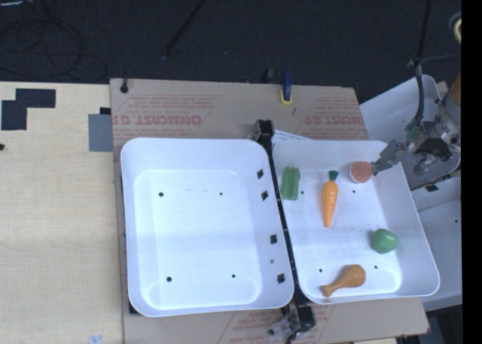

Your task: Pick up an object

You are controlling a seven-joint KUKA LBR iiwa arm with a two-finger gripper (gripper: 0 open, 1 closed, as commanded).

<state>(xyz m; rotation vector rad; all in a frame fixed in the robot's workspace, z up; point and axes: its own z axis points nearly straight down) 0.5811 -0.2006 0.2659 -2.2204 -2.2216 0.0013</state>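
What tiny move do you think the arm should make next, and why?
Probably a short drop onto the round pinkish-red toy. The gripper sits at the right-hand white bin's upper right edge, right beside that toy, while the orange toy carrot and the green round toy lie farther off.

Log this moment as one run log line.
gripper at right bin rim, by pink ball | grasp unclear | in bin: carrot, green block, green ball, drumstick
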